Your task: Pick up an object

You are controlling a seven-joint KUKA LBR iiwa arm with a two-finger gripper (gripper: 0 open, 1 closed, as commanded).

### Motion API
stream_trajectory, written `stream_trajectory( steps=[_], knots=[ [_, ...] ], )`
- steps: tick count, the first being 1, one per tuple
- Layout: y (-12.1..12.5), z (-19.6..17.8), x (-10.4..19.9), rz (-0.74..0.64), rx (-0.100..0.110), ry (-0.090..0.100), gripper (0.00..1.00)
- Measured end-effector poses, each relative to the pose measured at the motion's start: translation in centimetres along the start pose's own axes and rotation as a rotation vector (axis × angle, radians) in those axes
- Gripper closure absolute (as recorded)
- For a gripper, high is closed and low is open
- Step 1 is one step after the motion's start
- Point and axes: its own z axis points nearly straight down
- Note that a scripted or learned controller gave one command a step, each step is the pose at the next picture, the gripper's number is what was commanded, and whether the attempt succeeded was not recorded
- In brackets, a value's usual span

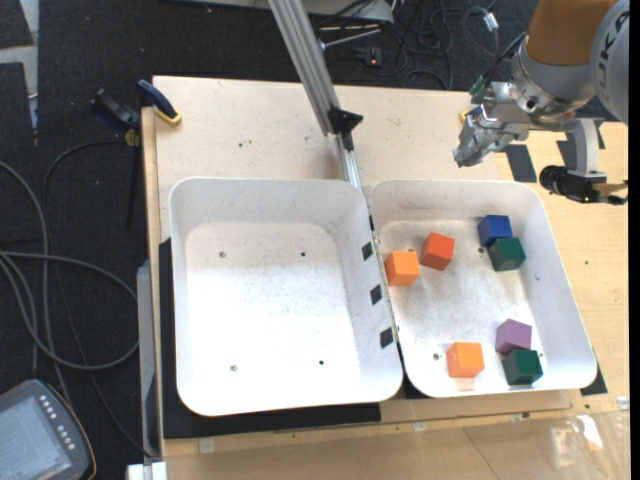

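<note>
arm: the grey kuka arm with its orange band [568, 18] reached in from the right, above the far edge of the bench.
gripper: the two-finger metal gripper [472, 150] hung over the bare bench top, just beyond the far rim of the right bin, well apart from every block.
pincer state: could not tell whether it was spread or pressed together; nothing was seen pinched in it.
right bin: the shallow white plastic bin on the right [560, 268] held all seven blocks.
far blocks: a blue cube [493, 229] sat near the far right corner, with a dark green cube [506, 254] touching its near side.
middle blocks: a red-orange cube [437, 251] lay just beside an orange cube [402, 267], both toward the bin's left wall.
near blocks: a second orange cube [465, 359] sat by the near rim; a purple cube [513, 335] lay to its right, with a second dark green cube [522, 367] touching it at the near right corner.
left bin: the shallow white plastic bin on the left [190, 268] lay beside the right one, their rims meeting in the middle.
bench: the pale speckled wooden bench top [250, 118] bore both bins.
pole: a slanted silver metal pole [305, 53] crossed the far side of the bench and ended above the seam between the bins.
clamp: a blue and yellow clamp [150, 103] gripped the bench's far left corner.
</note>
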Motion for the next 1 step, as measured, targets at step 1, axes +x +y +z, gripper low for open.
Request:
stream_trajectory(
  steps=[1],
  knots=[
    [-2.69,-0.02,4.94,-0.004,0.008,0.003,1.00]
  ],
)
